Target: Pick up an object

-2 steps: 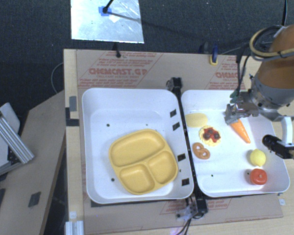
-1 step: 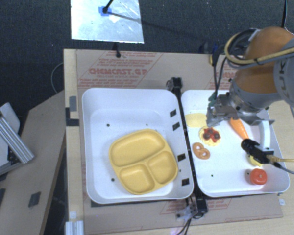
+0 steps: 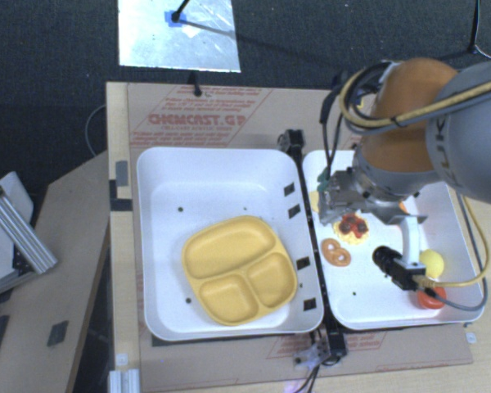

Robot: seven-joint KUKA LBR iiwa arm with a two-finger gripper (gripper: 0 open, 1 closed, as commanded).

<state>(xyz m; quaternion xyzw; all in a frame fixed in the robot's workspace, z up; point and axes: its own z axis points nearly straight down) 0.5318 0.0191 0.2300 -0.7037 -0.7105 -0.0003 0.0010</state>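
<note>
Over the right bin (image 3: 454, 219), the pincer (image 3: 337, 207) is hanging low above a red-and-yellow toy (image 3: 353, 227); whether it is clenched I cannot tell. A pretzel (image 3: 336, 253) is lying just nearer, a yellow ball (image 3: 431, 262) and perhaps a tomato (image 3: 430, 298) farther right. A yellow divided tray (image 3: 239, 268) is sitting in the left bin (image 3: 159, 219).

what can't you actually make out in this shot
- End effector: from the camera view, the arm's wrist sits over it, so whether its fingers are open or shut can't be told.
- Small red and yellow item under the end effector: too small and partly covered to identify.
- Right bin: its far half is hidden by the arm.
- Orange ball: partly hidden by a black part in front of it.
</note>
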